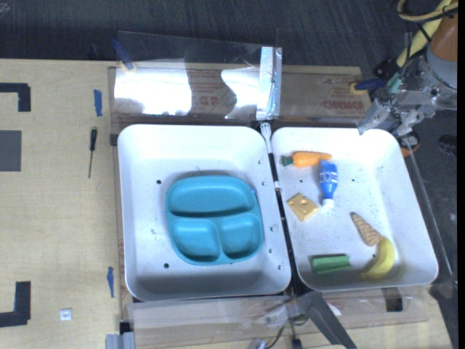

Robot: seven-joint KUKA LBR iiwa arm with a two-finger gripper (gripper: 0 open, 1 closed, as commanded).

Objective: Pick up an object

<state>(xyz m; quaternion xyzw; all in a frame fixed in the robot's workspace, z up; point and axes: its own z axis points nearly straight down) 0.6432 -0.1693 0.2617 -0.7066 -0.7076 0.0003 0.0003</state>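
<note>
Bottle (328,181) lies upright in frame, cap toward the near edge, well down-left of jaws; jaw gap indiscernible at gripper (392,116).

There is one camera, fixed high above the worktop (58,195) and looking down on it at a slant, so the far edge sits toward the top of the picture and dark floor shows beyond it. It stands far enough back to take in both white bins whole: the left bin (138,151) sits near the middle of the view, the right bin (407,195) runs toward the right side. The arm (436,64) enters at the upper right corner, seen from above, with its claw (389,118) over the right bin's far rim
</note>
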